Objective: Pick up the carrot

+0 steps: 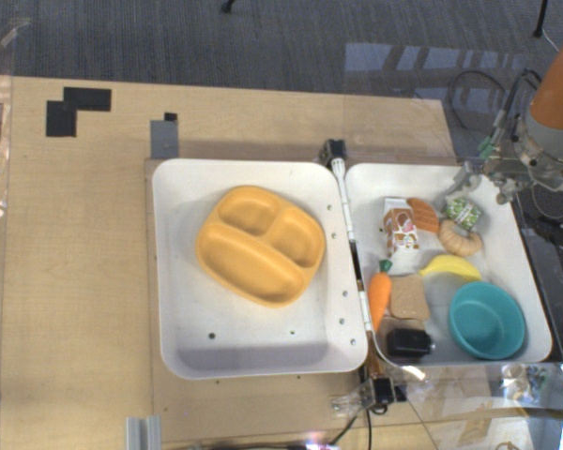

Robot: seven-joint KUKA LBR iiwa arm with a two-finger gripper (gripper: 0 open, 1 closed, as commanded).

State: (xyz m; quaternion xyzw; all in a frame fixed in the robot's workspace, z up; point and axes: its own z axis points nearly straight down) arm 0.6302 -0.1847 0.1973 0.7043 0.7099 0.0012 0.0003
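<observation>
The carrot (380, 296) is orange with a green top and lies in the right bin (535, 279), close along its left wall, pointing toward the front. My gripper (482, 182) hangs over the back right corner of that bin, well behind and to the right of the carrot. Its fingers (465, 173) stand apart, open, with nothing between them. A slice of bread (410, 298) lies right against the carrot's right side.
The right bin also holds a teal bowl (487, 320), a banana (450, 267), a black block (408, 342), a snack packet (401, 229), a green-labelled item (463, 214) and a tan ring (461, 241). A yellow divided plate (261, 244) sits in the left bin (183, 345).
</observation>
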